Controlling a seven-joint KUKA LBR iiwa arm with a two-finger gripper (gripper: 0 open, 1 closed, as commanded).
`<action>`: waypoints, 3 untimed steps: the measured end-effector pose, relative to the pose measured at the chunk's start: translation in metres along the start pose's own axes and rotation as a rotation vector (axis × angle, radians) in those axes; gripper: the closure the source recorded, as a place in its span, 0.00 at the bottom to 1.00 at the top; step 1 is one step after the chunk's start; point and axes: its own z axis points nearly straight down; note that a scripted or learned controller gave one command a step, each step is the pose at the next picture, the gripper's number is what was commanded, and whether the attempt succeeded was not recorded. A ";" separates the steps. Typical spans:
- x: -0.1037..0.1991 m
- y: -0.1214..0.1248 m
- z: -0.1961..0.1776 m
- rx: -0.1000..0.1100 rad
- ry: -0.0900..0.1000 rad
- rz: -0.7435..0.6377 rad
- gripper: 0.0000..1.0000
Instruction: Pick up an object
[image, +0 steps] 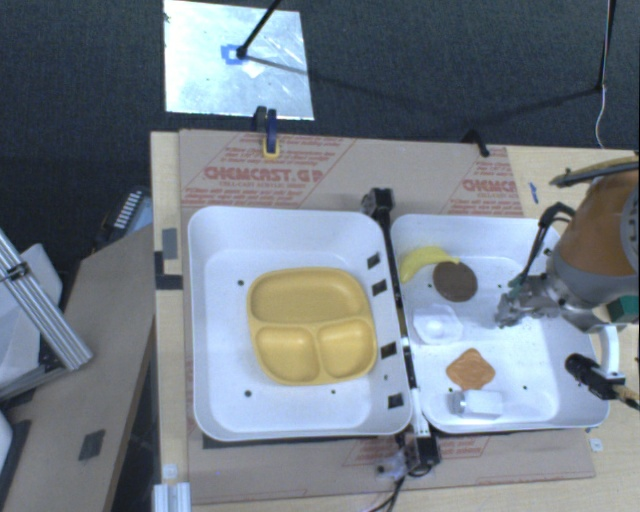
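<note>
surface (330, 165): brown sheet, red "chemcast gp" print, two white bins side by side; dark carpet around, shiny metal plate (238, 60) on floor beyond. left bin (220, 300): yellow three-compartment tray (308, 325). right bin (530, 390): yellow banana (420, 260) touching brown round disc (456, 282), clear cup (436, 326), orange-brown cookie-like piece (469, 369), pale block (480, 402). pincer (508, 308) low over right bin, right of disc; spread or pressed together: cannot tell.

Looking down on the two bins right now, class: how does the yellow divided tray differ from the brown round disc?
The yellow divided tray is pale yellow; the brown round disc is dark brown. The tray is far larger and roughly square with three compartments; the disc is small, round and plain. The tray lies in the left bin; the disc lies in the right bin. Both lie flat.
</note>
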 end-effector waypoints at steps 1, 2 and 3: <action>-0.005 0.011 -0.055 -0.003 -0.001 -0.002 1.00; -0.006 0.021 -0.117 -0.005 -0.001 -0.003 1.00; -0.006 0.022 -0.157 -0.002 0.000 -0.003 1.00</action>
